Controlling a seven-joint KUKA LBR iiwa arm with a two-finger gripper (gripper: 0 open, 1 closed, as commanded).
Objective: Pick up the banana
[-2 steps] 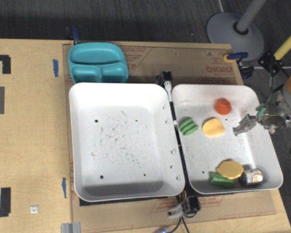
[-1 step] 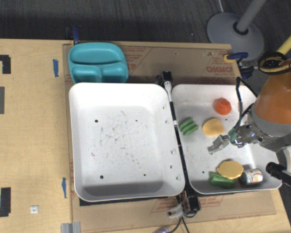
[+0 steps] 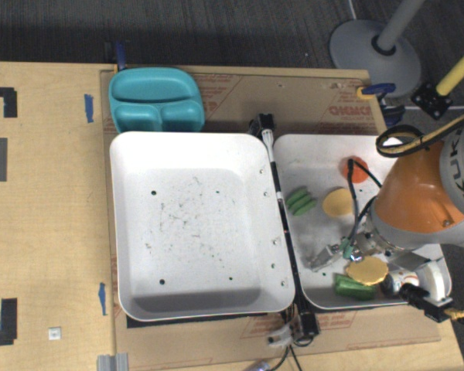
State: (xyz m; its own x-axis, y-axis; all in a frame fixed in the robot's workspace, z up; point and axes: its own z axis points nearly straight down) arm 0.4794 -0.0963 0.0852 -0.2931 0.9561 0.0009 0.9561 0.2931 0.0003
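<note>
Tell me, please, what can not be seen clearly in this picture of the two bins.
- Gripper: in the camera view the arm's orange band covers much of it; finger state unreadable.
- Banana: no piece in the right bin is clearly one; the yellow pieces and look round and small.
- Orange piece: partly behind the arm.

Two smooth white plastic bins (image 3: 193, 161) sit on a matt cardboard bench (image 3: 46, 207), beside a glossy teal plastic tray (image 3: 156, 99).

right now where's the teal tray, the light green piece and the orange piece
teal tray (image 3: 156, 99): camera view, its divider ridge
light green piece (image 3: 300, 201): camera view, its middle
orange piece (image 3: 357, 171): camera view, its top face
</note>
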